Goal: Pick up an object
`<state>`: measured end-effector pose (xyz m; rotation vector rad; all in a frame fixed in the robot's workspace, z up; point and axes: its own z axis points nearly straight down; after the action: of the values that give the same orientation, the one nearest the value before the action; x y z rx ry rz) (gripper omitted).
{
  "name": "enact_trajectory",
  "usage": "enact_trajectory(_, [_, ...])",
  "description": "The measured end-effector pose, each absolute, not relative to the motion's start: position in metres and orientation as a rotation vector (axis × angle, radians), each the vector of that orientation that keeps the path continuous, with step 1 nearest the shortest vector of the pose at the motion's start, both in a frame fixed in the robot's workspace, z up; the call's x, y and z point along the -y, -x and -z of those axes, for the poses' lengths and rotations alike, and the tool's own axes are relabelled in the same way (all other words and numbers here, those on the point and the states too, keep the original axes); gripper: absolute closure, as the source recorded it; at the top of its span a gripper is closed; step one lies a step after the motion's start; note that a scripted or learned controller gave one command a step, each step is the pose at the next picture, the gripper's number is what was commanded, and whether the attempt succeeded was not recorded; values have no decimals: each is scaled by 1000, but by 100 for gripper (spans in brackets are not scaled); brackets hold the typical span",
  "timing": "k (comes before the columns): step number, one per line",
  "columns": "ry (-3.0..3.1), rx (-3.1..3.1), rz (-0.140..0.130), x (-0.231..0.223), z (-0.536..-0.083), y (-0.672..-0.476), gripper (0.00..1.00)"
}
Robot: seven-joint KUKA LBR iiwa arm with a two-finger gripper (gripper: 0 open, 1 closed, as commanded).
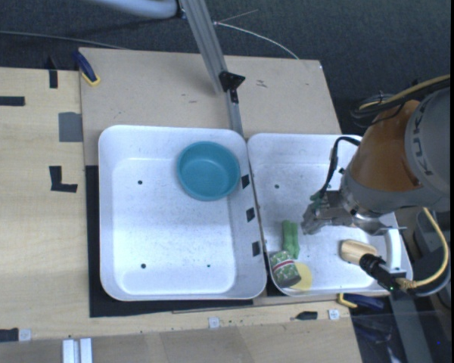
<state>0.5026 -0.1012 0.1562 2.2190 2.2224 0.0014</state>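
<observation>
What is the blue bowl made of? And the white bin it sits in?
The blue bowl looks like plastic: one even colour all over, smooth, with only a soft shine. The white bin is probably moulded plastic too, since its corners and rim are rounded. Its finish is dull, and it is dusted with fine dark speckles. I can't be sure of either from above.

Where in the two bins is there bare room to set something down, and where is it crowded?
Left bin: bare floor left of and below the blue bowl. Right bin: bare upper part, above the gripper. Crowded: its lower left corner, where a green stick, a green packet and a yellow disc cluster.
</observation>
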Motion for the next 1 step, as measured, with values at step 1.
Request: enact_trajectory(1, [-2219, -2221, -2, 105, -200, -498, 100])
